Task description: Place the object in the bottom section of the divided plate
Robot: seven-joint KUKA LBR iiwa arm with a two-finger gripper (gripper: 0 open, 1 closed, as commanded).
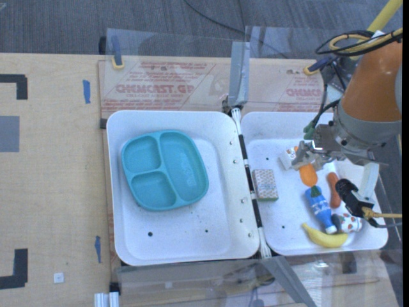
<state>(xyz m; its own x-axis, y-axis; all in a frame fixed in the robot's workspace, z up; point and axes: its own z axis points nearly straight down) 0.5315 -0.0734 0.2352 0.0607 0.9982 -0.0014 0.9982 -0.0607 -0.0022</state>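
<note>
Hovering tool (305,159), just above orange piece (308,175)

Teal divided plate (165,170), left bin (128,235)

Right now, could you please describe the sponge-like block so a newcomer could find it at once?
Start at the right-hand white bin. Against its left wall lies a small speckled rectangular sponge block, apart from the toy cluster at the right. It is the one pale, boxy item.
</note>
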